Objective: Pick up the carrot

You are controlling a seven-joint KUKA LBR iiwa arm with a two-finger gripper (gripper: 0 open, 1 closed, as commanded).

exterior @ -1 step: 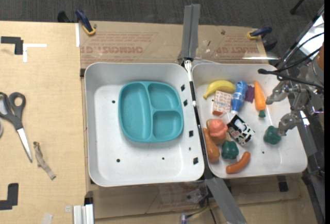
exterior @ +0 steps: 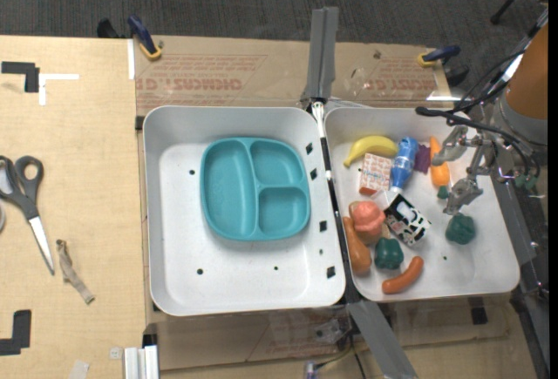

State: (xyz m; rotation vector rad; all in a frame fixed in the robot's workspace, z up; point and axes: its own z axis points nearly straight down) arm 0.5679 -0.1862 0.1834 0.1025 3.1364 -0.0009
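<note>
Two white bins sit side by side on a bench, seen from above at a slant. The arm (exterior: 527,90) comes in from the right, w/ its gripper (exterior: 464,168) over the right bin (exterior: 488,277), near that bin's right side. Its two metal fingers (exterior: 459,192) point down and stand apart, w/ nothing between them: jaws open. The carrot (exterior: 356,248) is a long orange piece lying along the right bin's left wall, well apart from the jaws, off to their left and nearer the camera. Between carrot and jaws: a pink lump (exterior: 366,218) touching the carrot's upper end, a black-and-white toy (exterior: 405,219) just right of that, and a green piece (exterior: 389,254) beside the carrot's lower end. A red sausage (exterior: 402,276) lies near the bin's front edge. Just below-right of the jaws sits a dark green piece (exterior: 460,230). Left of the jaws, toward the bin's back: a banana (exterior: 369,147), a small red-and-white carton (exterior: 375,173), a blue bottle (exterior: 404,161); a small orange item (exterior: 441,172) sits just beside the fingers. The left bin (exterior: 174,220), far left of the jaws, holds a teal divided plate (exterior: 255,189). Scissors (exterior: 26,199) lie on the bench at far left.
</note>
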